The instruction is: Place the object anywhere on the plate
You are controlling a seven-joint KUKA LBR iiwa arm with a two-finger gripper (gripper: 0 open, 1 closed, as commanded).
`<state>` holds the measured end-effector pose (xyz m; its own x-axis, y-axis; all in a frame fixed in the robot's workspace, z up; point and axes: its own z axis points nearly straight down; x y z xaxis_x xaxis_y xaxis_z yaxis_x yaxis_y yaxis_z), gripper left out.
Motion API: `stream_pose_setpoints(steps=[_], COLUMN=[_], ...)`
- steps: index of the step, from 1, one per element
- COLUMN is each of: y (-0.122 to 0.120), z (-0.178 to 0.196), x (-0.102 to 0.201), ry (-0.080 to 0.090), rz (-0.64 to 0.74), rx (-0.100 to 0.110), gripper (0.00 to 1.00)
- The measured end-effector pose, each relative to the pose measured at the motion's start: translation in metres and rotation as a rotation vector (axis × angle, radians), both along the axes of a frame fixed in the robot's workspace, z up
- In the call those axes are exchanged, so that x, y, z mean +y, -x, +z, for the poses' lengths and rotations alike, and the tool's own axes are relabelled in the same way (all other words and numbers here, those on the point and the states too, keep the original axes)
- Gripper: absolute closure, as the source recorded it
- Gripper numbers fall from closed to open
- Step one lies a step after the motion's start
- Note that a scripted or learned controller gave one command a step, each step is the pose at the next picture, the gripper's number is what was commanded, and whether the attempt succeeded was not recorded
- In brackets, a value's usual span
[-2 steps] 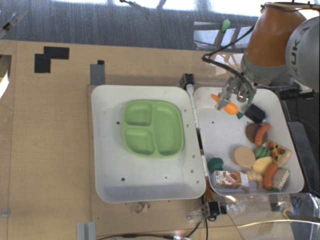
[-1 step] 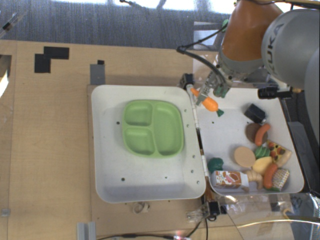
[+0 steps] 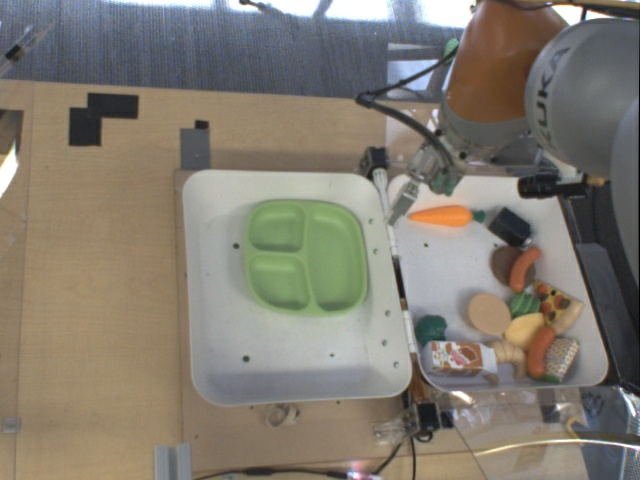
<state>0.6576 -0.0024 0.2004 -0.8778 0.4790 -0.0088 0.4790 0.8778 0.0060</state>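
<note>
A green plate (image 3: 305, 255) with three compartments lies in the middle of the left white bin (image 3: 215, 363), and nothing rests on it. An orange toy carrot (image 3: 440, 216) lies on its side at the back of the right bin (image 3: 435, 273), near the wall between the bins. My gripper (image 3: 405, 203) hangs over that bin's back left corner, just left of the carrot's thick end. I see nothing held in it.
The right bin also holds a black block (image 3: 509, 226), a brown and red sausage (image 3: 515, 265), a tan disc (image 3: 489, 314), a green broccoli piece (image 3: 431, 327), a labelled packet (image 3: 458, 358) and several more toy foods at the front right. The arm's body (image 3: 520, 68) looms over the bin's back.
</note>
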Motion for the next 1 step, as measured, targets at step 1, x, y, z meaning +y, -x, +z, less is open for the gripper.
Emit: stream_pose_setpoints(steps=[1], y=[-0.0029], z=[0.0136], x=[0.0017], ry=[-0.001], rz=[0.005], rx=[-0.012], gripper=[1.00])
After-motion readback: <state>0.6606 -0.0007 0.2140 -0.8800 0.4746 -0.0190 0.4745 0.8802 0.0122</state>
